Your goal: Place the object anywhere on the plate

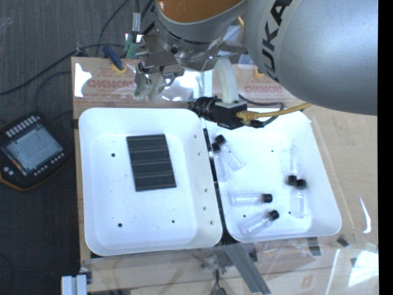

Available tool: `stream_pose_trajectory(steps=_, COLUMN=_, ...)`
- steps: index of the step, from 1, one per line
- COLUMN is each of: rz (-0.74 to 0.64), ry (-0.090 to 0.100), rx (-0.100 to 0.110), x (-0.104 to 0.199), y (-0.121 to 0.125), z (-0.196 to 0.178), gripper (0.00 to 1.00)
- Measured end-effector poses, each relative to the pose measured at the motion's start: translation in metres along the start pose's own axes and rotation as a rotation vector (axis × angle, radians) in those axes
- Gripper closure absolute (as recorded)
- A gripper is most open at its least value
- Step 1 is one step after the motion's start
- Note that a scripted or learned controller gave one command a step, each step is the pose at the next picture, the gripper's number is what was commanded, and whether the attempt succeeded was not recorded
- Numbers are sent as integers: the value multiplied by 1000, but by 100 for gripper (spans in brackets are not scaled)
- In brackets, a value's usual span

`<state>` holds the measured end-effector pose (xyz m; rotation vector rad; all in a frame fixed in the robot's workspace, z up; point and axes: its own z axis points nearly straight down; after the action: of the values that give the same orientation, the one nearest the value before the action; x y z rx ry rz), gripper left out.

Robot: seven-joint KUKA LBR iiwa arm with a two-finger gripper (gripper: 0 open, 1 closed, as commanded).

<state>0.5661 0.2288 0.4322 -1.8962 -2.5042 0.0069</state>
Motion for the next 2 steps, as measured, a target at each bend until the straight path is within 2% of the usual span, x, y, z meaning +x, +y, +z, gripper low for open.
stream_pose_trajectory(steps=1, rz=427, ry=0, rx=1, x=-9, y=2, z=1, gripper=100)
stream_pose_trajectory(steps=2, rz=295, ry=0, rx=0, x=26, y=-70, z=30, gripper=100)
